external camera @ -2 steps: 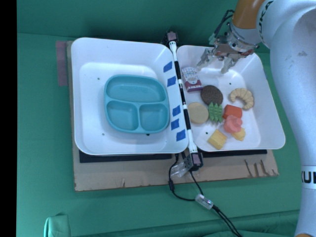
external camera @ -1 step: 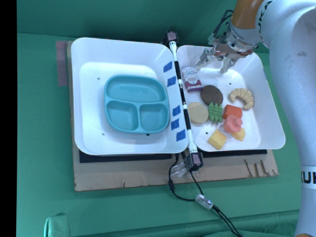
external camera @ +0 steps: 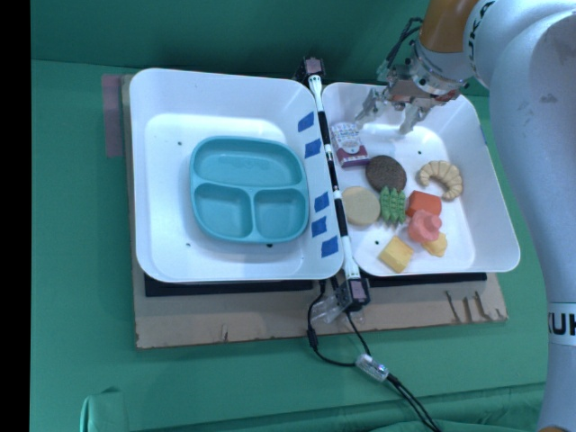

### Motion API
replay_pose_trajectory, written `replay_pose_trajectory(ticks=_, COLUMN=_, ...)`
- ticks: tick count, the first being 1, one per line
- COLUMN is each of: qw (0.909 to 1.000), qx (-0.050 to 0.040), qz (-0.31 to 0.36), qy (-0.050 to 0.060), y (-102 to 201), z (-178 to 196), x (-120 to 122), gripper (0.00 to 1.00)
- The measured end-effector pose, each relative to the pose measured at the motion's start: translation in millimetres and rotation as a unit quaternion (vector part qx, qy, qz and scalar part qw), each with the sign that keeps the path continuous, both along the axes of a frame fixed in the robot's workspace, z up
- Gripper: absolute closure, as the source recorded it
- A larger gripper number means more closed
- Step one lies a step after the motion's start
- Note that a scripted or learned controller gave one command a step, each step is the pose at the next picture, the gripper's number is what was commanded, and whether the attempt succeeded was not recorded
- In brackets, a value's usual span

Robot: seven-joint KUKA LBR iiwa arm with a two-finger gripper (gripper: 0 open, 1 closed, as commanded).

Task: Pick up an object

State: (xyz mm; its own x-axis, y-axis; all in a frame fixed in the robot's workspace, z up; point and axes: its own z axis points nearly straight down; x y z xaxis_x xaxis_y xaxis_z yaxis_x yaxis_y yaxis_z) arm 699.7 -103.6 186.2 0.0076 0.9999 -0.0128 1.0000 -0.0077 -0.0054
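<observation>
Currently the gripper (external camera: 389, 113) is hovering wide open and empty at upper right, so it should be centring over the small carton (external camera: 348, 144) just below-left before descending, clearing the brown patty (external camera: 386, 173).

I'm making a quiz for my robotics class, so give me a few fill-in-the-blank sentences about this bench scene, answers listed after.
1. The teal divided tray lies in the ____ bin.
2. The pincer hangs over the far end of the ____ bin.
3. The tray has ____ compartments.
4. The croissant lies to the ____ of the dark brown cookie.

Answers: left; right; three; right
</observation>
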Motion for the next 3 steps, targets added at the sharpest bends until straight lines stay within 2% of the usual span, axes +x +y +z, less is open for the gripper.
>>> replay_pose_trajectory(ticks=1, qw=1.0000, qx=0.0002, qz=0.000, qy=0.000, y=1.7, z=0.0, x=0.1, gripper=0.00)
replay_pose_trajectory(ticks=2, qw=0.9999, qx=0.0117, qz=0.006, qy=0.001, y=-15.7, z=0.3, x=1.6, gripper=0.00)
replay_pose_trajectory(ticks=3, qw=1.0000, qx=0.0006, qz=0.001, qy=0.000, y=-3.4, z=0.1, x=0.2, gripper=0.00)
